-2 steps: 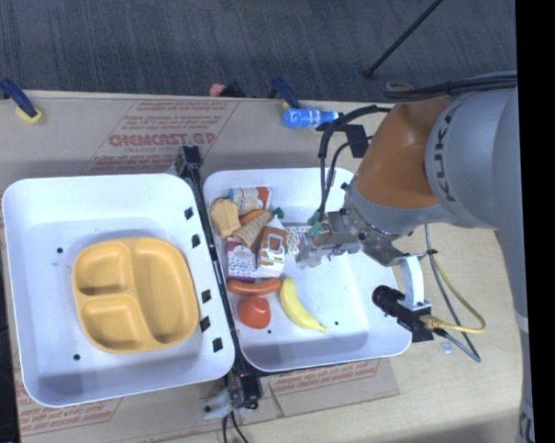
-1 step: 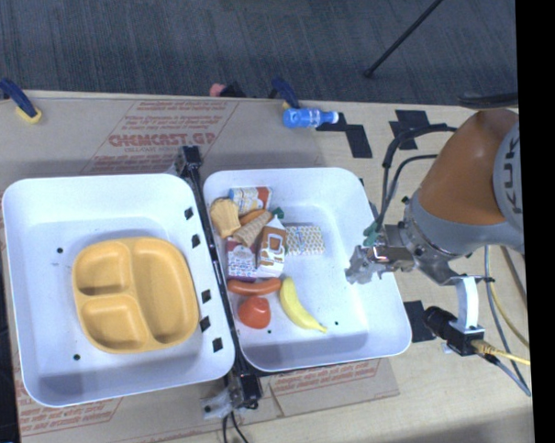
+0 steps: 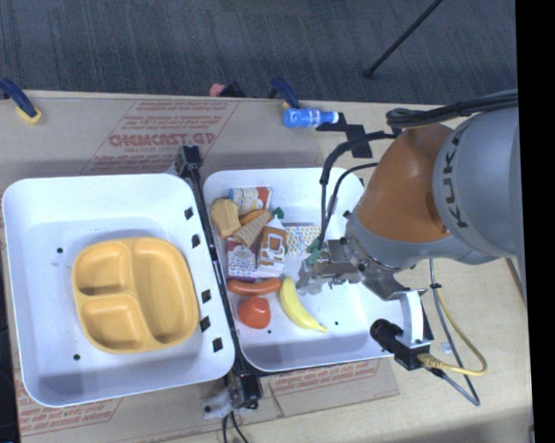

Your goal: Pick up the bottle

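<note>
A small blue and clear bottle (image 3: 308, 118) lies on its side on the cardboard, just beyond the far edge of the right bin (image 3: 356, 346). My gripper (image 3: 318, 265) hangs low inside the right bin, to the right of the food pile and just above the banana (image 3: 300, 309). The orange wrist and grey arm cover most of it. The bottle is well apart from the gripper, toward the far side of the bench.
The right bin holds a tomato (image 3: 254, 312), a sausage (image 3: 255, 285), small cartons (image 3: 258, 249), bread (image 3: 226, 216) and other toy food. A yellow divided plate (image 3: 134, 293) lies in the left bin (image 3: 38, 203). Blue clamps (image 3: 20, 100) grip the cardboard's far edge.
</note>
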